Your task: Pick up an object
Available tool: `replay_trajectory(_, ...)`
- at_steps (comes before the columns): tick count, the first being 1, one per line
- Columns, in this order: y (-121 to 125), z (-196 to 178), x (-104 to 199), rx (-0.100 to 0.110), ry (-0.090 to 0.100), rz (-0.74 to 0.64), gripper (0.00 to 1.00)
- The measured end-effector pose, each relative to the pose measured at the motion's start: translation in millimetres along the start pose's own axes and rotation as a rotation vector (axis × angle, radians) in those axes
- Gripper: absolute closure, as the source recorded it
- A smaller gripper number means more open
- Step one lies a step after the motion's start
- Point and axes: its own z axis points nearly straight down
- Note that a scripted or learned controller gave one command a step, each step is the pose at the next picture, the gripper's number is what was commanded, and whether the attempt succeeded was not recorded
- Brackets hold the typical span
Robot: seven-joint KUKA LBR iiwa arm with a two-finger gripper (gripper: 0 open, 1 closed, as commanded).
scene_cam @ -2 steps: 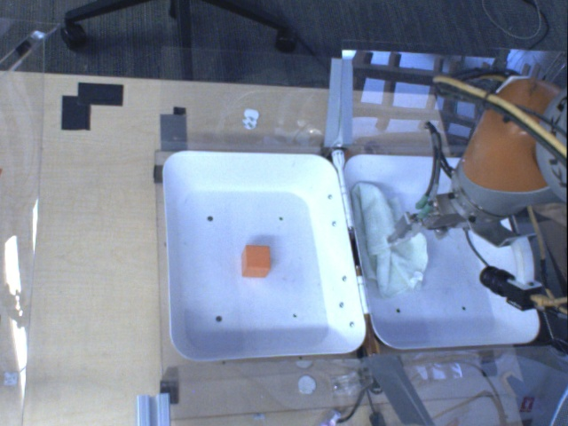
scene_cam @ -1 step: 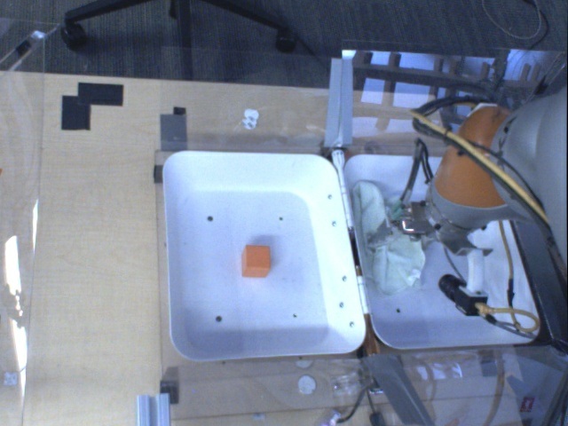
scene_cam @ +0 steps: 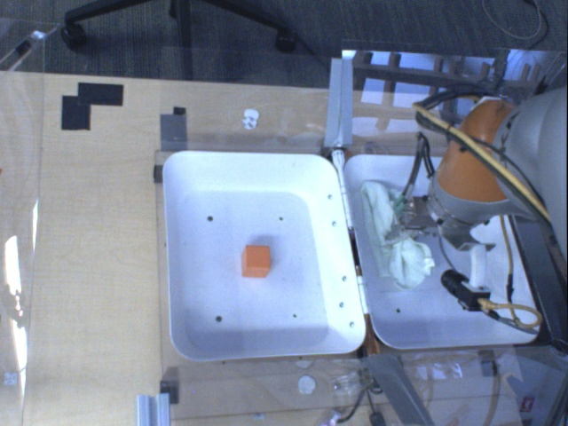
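One fixed camera looks down from above the pale wooden bench (scene_cam: 80, 264) at a slant — far enough to take in both shallow white plastic bins (scene_cam: 191, 327), left and right, with dark carpeted floor (scene_cam: 266, 16) beyond the far edge.

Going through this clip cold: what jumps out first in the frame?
The small orange cube stands out, sitting alone near the middle of the left bin. Next is the grey arm with its orange band reaching over the right bin, its hand low beside a crumpled pale cloth lying along that bin's left side.
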Motion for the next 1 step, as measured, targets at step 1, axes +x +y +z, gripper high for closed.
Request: replay_trajectory(1,56.9,-89.5,3.1,0.017,-0.005,0.159,1.00)
